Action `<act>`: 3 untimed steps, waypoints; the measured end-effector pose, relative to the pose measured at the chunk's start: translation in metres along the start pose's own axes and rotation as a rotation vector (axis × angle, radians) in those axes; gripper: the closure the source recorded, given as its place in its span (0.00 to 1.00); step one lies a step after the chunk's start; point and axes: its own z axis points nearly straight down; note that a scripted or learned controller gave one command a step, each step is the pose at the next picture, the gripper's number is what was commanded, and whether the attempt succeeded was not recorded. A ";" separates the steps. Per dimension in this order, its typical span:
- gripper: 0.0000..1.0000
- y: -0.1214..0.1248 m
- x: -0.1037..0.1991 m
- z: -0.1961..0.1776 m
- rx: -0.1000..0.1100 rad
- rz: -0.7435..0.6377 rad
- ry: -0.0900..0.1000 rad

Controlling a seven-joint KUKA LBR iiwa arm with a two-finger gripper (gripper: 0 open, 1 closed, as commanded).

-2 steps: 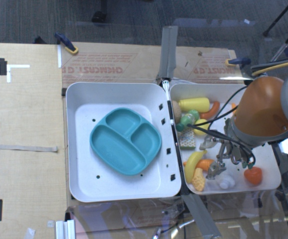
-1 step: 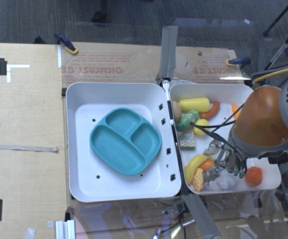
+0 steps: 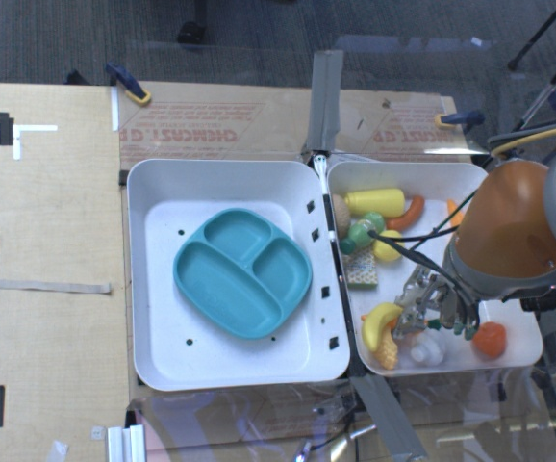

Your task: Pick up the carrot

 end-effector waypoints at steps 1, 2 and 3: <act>0.00 0.000 0.000 0.000 0.000 0.000 0.000; 0.00 -0.013 0.001 0.011 0.005 0.560 0.009; 1.00 -0.012 -0.001 0.001 0.004 0.557 0.006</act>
